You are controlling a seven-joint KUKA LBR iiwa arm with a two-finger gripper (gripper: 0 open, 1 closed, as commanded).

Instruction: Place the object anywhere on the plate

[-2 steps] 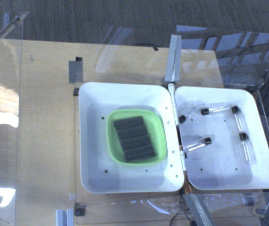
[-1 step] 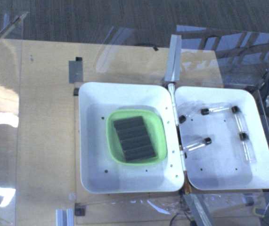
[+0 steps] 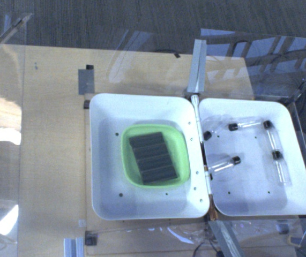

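Wooden bench (image 3: 45,143), two white bins (image 3: 102,197); ribbed dark block (image 3: 153,158) on green plate (image 3: 128,165), no writing legible.

dark ribbed block (image 3: 153,158) lies flat, slightly angled, on the green plate (image 3: 128,162).
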